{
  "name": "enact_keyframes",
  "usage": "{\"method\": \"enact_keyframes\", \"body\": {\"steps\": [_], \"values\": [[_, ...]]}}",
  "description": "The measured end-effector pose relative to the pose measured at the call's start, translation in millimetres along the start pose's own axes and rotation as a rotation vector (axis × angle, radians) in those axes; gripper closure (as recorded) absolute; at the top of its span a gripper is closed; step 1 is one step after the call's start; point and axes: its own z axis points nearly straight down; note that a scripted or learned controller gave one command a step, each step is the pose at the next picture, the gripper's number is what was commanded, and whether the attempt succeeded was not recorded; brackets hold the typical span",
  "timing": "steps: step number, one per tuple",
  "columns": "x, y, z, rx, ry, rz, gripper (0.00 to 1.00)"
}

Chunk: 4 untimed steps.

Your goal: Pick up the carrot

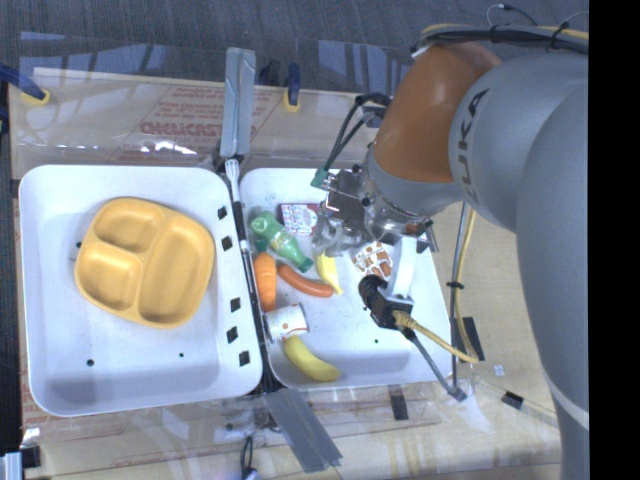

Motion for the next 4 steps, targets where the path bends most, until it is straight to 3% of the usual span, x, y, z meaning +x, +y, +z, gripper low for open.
{"method": "enact_keyframes", "body": {"steps": [1,2,3,4], "values": [[31,-32,84,0.003,-0.001,-0.297,1.00],[12,-5,-13,-0.001,-0.001,-0.407,1.00],[12,-5,-12,-0.001,-0.001,-0.407,0.00],[62,-18,-5,0.000,-0.001,-0.078,0.00]]}}
